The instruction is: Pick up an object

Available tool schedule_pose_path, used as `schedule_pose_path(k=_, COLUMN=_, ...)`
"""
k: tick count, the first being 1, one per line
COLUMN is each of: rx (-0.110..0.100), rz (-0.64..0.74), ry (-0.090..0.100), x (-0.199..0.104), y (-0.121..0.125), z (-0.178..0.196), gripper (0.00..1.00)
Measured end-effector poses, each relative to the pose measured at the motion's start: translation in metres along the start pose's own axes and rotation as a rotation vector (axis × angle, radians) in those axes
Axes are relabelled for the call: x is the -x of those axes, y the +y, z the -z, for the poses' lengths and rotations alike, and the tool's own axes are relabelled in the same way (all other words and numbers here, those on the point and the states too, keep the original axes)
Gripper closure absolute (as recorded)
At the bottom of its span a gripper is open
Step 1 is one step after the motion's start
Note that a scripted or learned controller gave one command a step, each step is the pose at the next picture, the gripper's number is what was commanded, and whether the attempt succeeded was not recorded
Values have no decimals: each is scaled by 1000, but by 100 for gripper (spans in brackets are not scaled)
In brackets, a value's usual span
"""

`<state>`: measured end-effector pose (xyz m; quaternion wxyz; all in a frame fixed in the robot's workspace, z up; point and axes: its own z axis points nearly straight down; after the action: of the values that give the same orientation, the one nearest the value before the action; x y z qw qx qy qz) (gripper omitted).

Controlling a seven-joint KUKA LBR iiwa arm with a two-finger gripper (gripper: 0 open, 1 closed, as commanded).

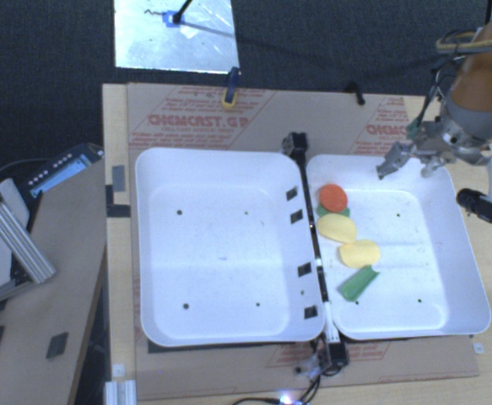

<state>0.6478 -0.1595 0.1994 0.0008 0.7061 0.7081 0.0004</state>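
Note:
Several small toy foods lie near the left wall of the right bin (448,251). An orange-red round piece (333,197) rests against a small green piece (324,213). Below them are two yellow pieces (337,228) (359,253) and a green oblong piece (358,284). My gripper (409,165) hangs over the far edge of the right bin, up and to the right of the orange-red piece. It is open, with nothing between its fingers (387,166).
The left bin (220,243) lies beside the right one, with black clips (300,218) along their shared edge. A silver sheet (175,24) lies at the back. A grey device (60,171) and a metal rail (9,234) stand at the left.

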Motion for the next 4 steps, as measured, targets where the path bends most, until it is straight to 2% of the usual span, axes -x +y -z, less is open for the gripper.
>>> schedule_pose_path(k=1, rx=-2, rz=7, ry=5, x=-76, y=12, z=-120, gripper=0)
schedule_pose_path(k=2, rx=3, rz=3, ry=1, x=-71, y=13, z=-103, gripper=100)
schedule_pose_path(k=3, rx=15, rz=5, ry=0, x=-101, y=24, z=59, gripper=100)
schedule_pose_path(k=4, rx=17, rz=8, ry=3, x=-161, y=9, z=195, gripper=100)
